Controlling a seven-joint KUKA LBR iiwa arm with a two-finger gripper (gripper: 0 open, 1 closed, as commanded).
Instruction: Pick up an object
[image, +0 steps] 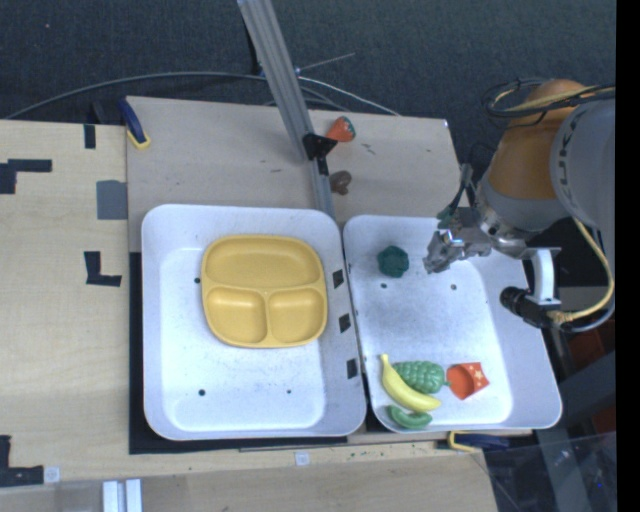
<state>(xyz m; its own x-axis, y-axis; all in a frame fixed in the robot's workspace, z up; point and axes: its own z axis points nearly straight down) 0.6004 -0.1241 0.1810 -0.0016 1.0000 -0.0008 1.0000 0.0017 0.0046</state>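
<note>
Right bin (520, 330): pincer (437, 262) beside green ball (393, 261), grip unclear; banana (404, 388), red piece (466, 379) well apart.

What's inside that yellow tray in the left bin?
The yellow tray has three compartments, and all three show only bare yellow plastic. The part of the left bin beneath the tray is covered, so anything there is hidden.
</note>
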